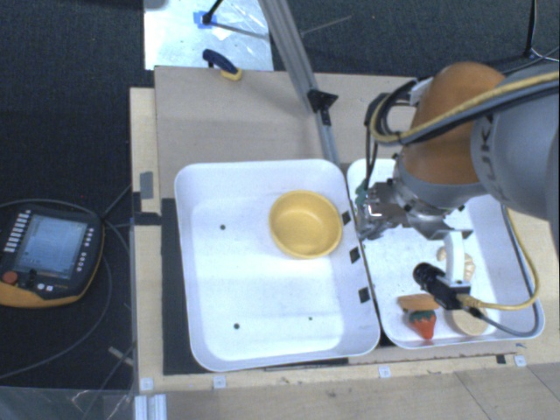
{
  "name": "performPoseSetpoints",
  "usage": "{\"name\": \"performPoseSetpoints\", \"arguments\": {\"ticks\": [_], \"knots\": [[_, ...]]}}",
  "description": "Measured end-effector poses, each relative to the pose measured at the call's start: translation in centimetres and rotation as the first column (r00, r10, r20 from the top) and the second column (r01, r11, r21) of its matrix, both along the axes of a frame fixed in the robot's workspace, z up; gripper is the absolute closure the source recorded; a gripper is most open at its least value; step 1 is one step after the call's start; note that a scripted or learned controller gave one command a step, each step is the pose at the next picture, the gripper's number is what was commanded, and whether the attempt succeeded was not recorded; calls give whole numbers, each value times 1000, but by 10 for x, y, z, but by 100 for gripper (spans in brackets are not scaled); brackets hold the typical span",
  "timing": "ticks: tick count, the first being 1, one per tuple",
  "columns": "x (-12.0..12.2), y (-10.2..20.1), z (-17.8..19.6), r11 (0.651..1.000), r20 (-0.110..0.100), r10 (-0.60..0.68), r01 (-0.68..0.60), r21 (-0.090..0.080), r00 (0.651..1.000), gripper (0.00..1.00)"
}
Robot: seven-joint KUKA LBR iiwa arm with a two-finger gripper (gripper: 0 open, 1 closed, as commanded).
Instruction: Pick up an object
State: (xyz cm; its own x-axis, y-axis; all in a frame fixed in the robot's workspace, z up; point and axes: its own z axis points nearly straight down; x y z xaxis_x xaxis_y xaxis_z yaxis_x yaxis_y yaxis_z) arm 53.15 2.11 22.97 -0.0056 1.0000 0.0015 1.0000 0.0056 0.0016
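Orange-banded arm hangs over right bin; hand state cannot be told. Yellow bowl in left bin. No legible writing.

Light fell evenly from above, and the left bin glared nearly blown-out white. Just beyond the bench's far edge, a floor patch shone pale blue with reflection. The surrounding carpet stayed dark. Soft shadow lay beneath the arm. Detail was slightly soft and grainy throughout.
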Motion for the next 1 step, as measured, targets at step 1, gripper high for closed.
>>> {"name": "performPoseSetpoints", "arguments": {"ticks": [1], "knots": [[-11, 47, -8, 1000, -1, -1, 1, -1, 1000, 100]]}}
